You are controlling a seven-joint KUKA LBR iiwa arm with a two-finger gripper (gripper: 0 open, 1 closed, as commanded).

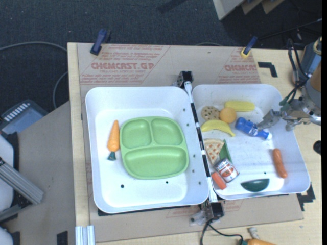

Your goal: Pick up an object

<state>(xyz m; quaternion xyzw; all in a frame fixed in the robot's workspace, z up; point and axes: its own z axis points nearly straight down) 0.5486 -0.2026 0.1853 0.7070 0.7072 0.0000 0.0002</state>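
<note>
Robot pincer (280, 117) is hovering with fingers spread apart, empty, just beside a blue toy bottle (251, 127) in the right bin (296, 160); it should be centering over the bottle before closing.

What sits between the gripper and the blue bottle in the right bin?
Nothing visible. The gripper hangs over the right bin's far right side, just right of the blue bottle, with bare bin floor between them. The orange and banana lie on the bottle's other side.
</note>
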